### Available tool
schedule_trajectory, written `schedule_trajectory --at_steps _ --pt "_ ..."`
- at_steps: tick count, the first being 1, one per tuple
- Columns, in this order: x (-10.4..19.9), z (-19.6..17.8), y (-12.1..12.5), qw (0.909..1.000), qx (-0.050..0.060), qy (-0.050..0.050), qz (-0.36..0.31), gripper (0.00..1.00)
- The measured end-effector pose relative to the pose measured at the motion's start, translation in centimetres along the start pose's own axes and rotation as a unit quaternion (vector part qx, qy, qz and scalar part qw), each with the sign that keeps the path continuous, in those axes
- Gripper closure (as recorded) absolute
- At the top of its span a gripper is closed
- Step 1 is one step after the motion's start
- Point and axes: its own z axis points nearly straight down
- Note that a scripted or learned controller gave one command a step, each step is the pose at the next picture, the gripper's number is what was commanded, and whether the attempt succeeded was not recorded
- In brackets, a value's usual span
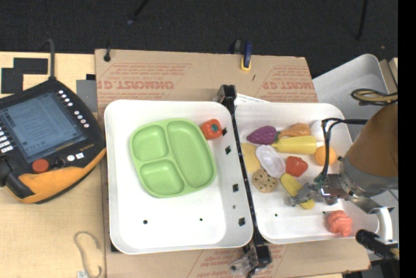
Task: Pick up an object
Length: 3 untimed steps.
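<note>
Item: yellow toy piece [290, 184], lying in the right bin [279, 231], just beside the cookie [264, 180] and below the red toy [296, 165]. Gripper [304, 195] is sitting at its lower edge; whether it is gripping or free, I cannot tell. Pink toy [338, 222] is lying nearby, toward the bin's near corner. Green tray [172, 158] is resting in the left bin [130, 231]. Step: apparently closing in for a grasp. Next: confirming hold, then lifting straight up.

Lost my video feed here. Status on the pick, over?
Gripper low in right bin, over yellow toy. Nothing seen held. Cookie and red tomato crowd close by.
</note>
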Motion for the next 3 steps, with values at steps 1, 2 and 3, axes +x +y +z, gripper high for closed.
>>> schedule_trajectory --at_steps 1,2,3 --pt "-0.2 -1.2 0.0 1.0000 -0.001 0.000 0.004 1.00" --pt "0.0 -6.9 0.8 1.0000 -0.004 -0.002 0.001 1.00" --pt "0.7 -11.5 1.0 1.0000 -0.004 -0.002 0.001 1.00"
